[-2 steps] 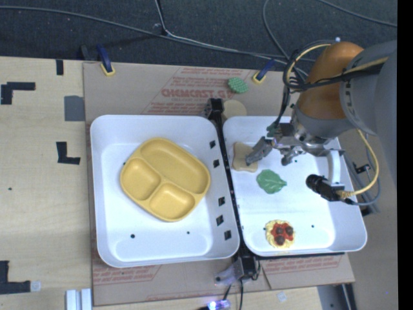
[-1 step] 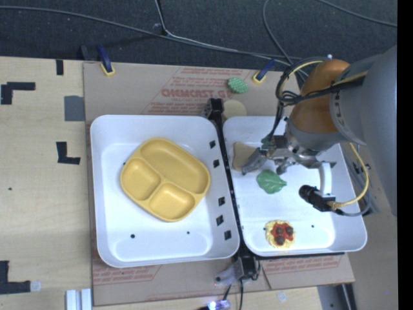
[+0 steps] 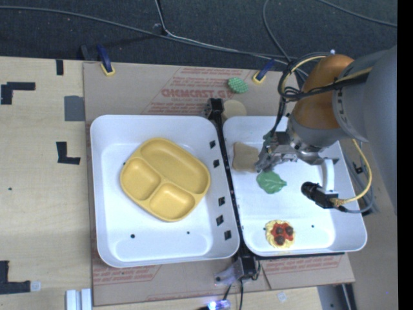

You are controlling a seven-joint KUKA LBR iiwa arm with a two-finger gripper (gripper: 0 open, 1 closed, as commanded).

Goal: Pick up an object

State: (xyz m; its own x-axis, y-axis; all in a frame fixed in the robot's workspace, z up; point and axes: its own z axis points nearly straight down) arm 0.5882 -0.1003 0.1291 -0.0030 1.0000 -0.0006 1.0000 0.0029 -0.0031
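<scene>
I see the gripper (image 3: 270, 162) low in the right bin (image 3: 348, 237), toward its far-left part, and the green leaf-shaped piece (image 3: 271, 183) lies just on its near side — touching or nearly so. The leaf's long axis runs roughly left-right. A tan block (image 3: 243, 156) sits just left of the gripper. The arm reaches in from the right, wrist bent downward — whether the gripper is parted or closed I cannot tell.

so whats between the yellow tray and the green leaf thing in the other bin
In the camera view, the black divider where the bins meet, then a tan flat piece, lie between the yellow tray and the green leaf.
</scene>
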